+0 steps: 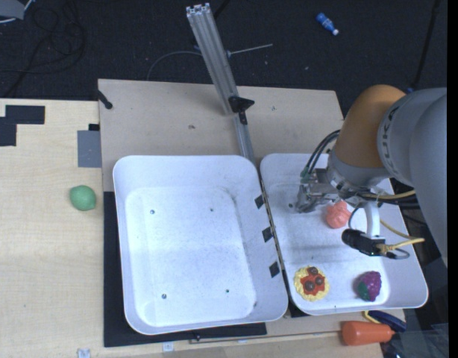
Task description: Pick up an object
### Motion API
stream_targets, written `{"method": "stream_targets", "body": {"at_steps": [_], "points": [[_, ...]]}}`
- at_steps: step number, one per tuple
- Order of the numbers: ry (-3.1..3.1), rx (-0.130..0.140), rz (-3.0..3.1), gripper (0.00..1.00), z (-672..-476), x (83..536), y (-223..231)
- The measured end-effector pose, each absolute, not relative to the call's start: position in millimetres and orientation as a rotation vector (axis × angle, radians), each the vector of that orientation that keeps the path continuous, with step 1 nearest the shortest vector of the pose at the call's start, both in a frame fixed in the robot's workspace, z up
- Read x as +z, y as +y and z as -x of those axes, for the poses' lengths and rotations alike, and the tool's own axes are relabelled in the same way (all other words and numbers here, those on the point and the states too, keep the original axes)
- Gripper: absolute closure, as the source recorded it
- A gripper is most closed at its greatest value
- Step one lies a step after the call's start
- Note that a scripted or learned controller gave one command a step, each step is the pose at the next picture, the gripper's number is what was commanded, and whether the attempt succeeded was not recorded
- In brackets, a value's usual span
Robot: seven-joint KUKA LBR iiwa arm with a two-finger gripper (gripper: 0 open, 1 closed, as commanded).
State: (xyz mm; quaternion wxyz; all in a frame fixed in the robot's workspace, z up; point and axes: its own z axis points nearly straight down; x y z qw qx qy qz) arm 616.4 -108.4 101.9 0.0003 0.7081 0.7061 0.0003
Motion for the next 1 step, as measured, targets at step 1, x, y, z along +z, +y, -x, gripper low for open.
{"method": "stream_targets", "body": {"at_steps": [1], "points": [[2.219, 0.004, -2.220, 1.00, -623.9, 161.5, -107.6]]}}
